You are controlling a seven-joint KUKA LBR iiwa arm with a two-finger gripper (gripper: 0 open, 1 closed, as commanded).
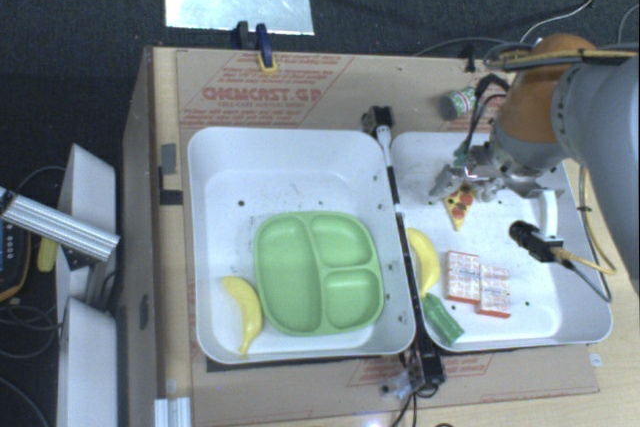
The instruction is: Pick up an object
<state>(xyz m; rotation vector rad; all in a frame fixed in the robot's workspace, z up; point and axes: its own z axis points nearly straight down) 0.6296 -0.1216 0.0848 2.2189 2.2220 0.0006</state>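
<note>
In the right bin, the pincer hangs directly over the small pizza-slice toy, whose long axis runs toward the bench front, fingers apparently closing on its upper end.

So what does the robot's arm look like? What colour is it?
The arm is fat, round and grey, with an orange band just above the wrist. At its tip sits a small silvery metal gripper. Thin dark cables loop beside the orange part.
</note>
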